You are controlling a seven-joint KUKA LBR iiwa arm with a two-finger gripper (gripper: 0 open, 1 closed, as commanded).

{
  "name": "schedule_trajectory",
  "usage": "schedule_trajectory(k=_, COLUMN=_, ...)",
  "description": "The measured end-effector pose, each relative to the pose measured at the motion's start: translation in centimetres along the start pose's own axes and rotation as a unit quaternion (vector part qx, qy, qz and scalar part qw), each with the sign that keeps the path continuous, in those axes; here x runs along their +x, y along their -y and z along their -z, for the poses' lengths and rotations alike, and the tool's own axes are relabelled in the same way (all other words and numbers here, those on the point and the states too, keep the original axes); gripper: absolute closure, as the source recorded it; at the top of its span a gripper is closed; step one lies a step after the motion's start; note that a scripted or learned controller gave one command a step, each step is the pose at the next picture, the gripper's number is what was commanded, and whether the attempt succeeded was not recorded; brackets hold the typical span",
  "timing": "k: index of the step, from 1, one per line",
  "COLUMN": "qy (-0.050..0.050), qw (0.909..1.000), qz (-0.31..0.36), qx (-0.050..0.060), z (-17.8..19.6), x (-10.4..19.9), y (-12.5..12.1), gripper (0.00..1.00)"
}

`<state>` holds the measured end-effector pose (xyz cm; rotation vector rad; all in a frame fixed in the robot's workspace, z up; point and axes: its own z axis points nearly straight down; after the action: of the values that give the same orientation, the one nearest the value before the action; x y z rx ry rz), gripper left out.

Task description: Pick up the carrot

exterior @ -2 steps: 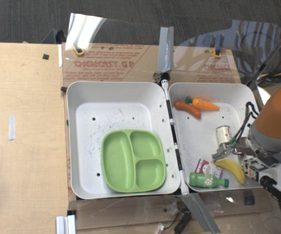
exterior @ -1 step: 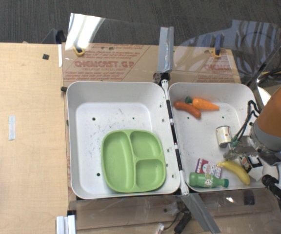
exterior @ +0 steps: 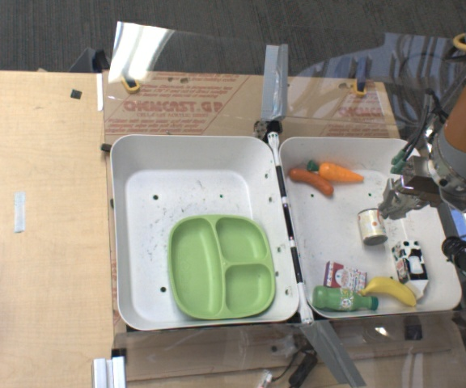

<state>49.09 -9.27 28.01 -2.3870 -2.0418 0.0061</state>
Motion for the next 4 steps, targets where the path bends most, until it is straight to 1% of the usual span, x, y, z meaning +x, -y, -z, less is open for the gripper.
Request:
schedule_trajectory(k=1, qy=-0.001, qw=0.9926, qz=0.122, qx=0.0, z=-13.1, x=-7.6, y=0.2, gripper=1.0)
schedule_trajectory(k=2, qy=0.0, qw=0.9924, qz=0.123, qx=0.0, z=-1.4, x=3.0, y=1.8, gripper=1.0)
schedule_trajectory(k=3, qy=0.0, qw=0.9943, qz=0.107, qx=-0.001, z=-3.2, x=-7.9, y=-11.2, gripper=1.0)
schedule_trajectory(k=4, qy=-0.001, qw=0.9812, qz=0.193, qx=-0.001, z=-4.7, x=-6.7, y=0.3, gripper=1.0)
